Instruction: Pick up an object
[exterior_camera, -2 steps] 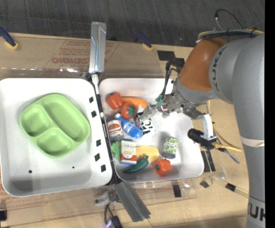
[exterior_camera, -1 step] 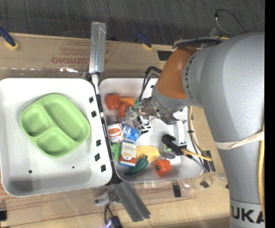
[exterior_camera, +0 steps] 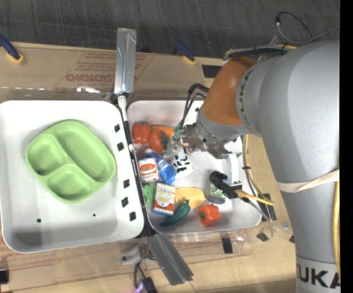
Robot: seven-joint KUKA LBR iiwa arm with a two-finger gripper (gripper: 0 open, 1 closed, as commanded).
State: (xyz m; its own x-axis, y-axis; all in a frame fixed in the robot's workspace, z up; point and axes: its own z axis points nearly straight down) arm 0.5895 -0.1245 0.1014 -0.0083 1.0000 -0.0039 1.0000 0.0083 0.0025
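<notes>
The right bin [exterior_camera: 249, 215] holds a heap of toy foods. Among them are a red tomato [exterior_camera: 141, 133], an orange piece [exterior_camera: 158, 140], a small can [exterior_camera: 149, 170], a blue item [exterior_camera: 167, 174] and a black-and-white patterned piece [exterior_camera: 183, 162]. Nearer the front lie a juice carton [exterior_camera: 164, 199], a yellow banana [exterior_camera: 192, 194], a green pepper [exterior_camera: 176, 215] and a red pepper [exterior_camera: 209, 213]. My gripper [exterior_camera: 178, 141] reaches down into the back middle of this bin, just right of the orange piece and above the patterned piece. The wrist hides what lies beneath it.
The left bin [exterior_camera: 17, 224] carries a green divided plate [exterior_camera: 71, 159]. A ridge with black clips [exterior_camera: 127, 176] separates the two bins. The arm's grey body covers the bench at the right. Cardboard [exterior_camera: 91, 72] lies behind the bins.
</notes>
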